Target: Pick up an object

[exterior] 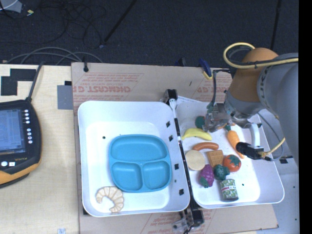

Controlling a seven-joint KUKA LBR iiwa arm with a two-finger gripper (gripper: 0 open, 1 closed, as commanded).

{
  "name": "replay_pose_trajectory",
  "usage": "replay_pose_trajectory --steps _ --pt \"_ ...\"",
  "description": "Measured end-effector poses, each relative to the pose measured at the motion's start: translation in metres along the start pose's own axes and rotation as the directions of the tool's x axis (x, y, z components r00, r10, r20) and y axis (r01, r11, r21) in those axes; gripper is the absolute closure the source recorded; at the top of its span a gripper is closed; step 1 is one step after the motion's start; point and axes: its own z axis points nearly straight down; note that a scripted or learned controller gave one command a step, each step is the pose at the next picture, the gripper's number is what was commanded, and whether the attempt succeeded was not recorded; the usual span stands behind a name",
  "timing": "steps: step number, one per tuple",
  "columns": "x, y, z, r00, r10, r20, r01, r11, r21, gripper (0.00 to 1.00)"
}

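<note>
So the gripper [215, 122] is down in the right bin [273, 189], sitting at the top end of the toy food pile, and honestly I can't tell from this angle whether it's got anything or not. Right next to it on the left is a small dark green piece [200, 122], and just below that a yellow banana [196, 133]. To its lower right there's a carrot [233, 138]. A bit further down from the tool you get a hot dog [205, 146], a round tan cookie [195, 160], a cracker [215, 157] and a tomato [232, 163]. Farthest from it in that bin are purple grapes [206, 175], a green broccoli-looking bit [221, 171] and a green can [228, 189]. Way off to the tool's left, the left bin [92, 116] has a blue divided plate [140, 162] and a croissant [110, 198].
</note>
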Motion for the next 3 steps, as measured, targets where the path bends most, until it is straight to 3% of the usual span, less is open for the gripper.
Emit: replay_pose_trajectory --steps 2,3 --pt "0.123 0.015 -0.201 1.000 -0.007 -0.002 0.007 1.000 0.007 1.00" --pt "0.084 -0.049 -0.116 1.000 0.004 -0.001 -0.004 1.000 0.028 1.00"
